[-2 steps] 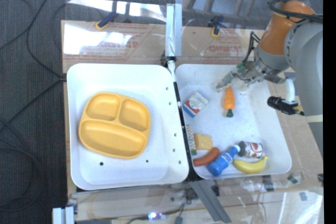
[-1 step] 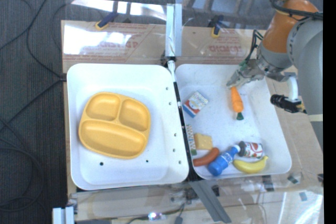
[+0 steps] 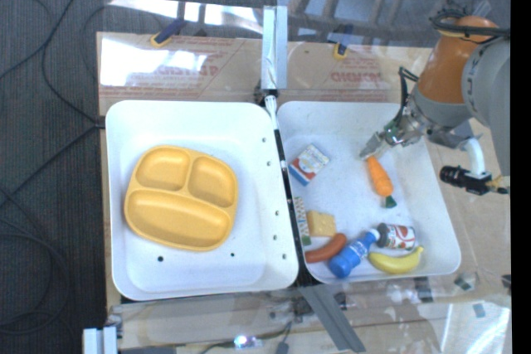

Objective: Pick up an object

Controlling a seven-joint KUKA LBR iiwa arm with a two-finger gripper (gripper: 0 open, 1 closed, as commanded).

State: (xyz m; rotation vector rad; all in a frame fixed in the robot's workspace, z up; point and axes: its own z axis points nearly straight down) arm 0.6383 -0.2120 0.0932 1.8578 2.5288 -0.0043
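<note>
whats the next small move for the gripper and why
Probably ease the gripper down and slightly toward the carrot. It hangs over the right bin just above the carrot's upper end with nothing between its fingers, and the carrot lies apart from the other toys, so it looks like the easiest pick.

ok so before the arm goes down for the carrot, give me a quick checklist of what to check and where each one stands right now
1. Gripper over the right bin: ok, it hangs above the bin's upper right part.
2. Gripper lined up with the carrot: not ok, the carrot lies just below it in the view.
3. Gripper holding nothing: ok, nothing shows between its fingers.
4. Room around the carrot: ok, it lies apart from the small carton and the can.
5. Fingers wide enough for the carrot: cannot tell.
6. Yellow tray out of the way: ok, it sits in the left bin.
</note>
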